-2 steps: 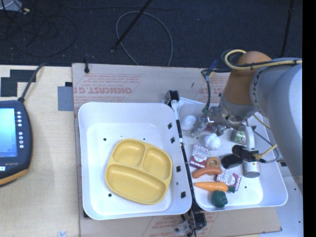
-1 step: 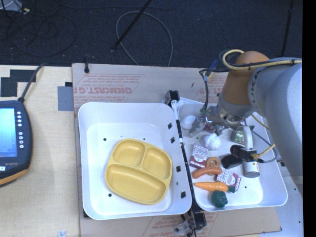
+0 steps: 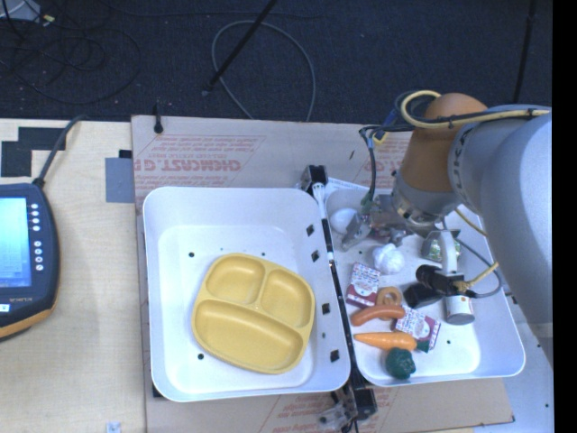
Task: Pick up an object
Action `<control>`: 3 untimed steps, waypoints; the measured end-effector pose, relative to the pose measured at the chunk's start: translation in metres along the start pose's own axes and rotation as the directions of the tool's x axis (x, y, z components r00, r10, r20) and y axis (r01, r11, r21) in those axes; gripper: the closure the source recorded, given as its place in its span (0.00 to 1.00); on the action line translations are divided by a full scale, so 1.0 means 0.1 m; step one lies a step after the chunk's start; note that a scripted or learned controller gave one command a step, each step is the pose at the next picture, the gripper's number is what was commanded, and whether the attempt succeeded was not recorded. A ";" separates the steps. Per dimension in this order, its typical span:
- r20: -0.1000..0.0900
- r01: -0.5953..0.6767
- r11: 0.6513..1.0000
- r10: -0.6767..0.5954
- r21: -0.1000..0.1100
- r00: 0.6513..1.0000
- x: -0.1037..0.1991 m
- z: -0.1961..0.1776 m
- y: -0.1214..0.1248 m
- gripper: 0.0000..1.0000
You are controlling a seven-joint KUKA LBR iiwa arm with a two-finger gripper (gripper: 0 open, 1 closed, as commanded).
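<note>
Surface (image 3: 90, 206), pale wood, bearing a cardboard sheet (image 3: 270, 142) and two white bins side by side. Bin at the view's left (image 3: 176, 242): one yellow divided tray (image 3: 255, 312), lying flat, three compartments. Bin at the view's right (image 3: 487, 343): loose small goods, any of them open to picking. These are a white ball (image 3: 343, 219) near the far left corner; a white crumpled lump (image 3: 389, 258); a red-and-white carton (image 3: 363, 283); an orange ring (image 3: 389, 296) touching an orange carrot (image 3: 377, 315); a second carrot (image 3: 386, 340) just nearer the camera; a dark green lump (image 3: 400, 363) by the near wall; a red-and-white packet (image 3: 420, 328); a silver can (image 3: 458, 308); a green bottle (image 3: 438, 246). Arm (image 3: 505, 197), grey with an orange band, reaches in from the right. Pincer (image 3: 354, 233) sits low over the far left part of the right bin, just beside the white ball. Apart or together: cannot tell. Handheld screen unit (image 3: 22, 251) at the surface's left edge.
</note>
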State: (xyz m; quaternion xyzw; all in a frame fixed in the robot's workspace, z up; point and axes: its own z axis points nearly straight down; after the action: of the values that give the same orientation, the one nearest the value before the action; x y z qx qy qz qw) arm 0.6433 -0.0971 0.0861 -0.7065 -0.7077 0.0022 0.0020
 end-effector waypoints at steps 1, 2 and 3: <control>-0.002 -0.004 1.000 0.004 -0.004 1.000 -0.04 -0.01 -0.73 0.00; -0.001 0.001 1.000 -0.001 -0.005 1.000 0.05 0.00 -0.01 0.00; -0.004 0.000 1.000 0.001 0.006 1.000 -0.34 0.00 -0.01 0.00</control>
State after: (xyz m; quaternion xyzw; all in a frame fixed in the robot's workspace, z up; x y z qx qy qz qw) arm 0.6425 -0.1310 0.0858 -0.7067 -0.7075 0.0029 0.0058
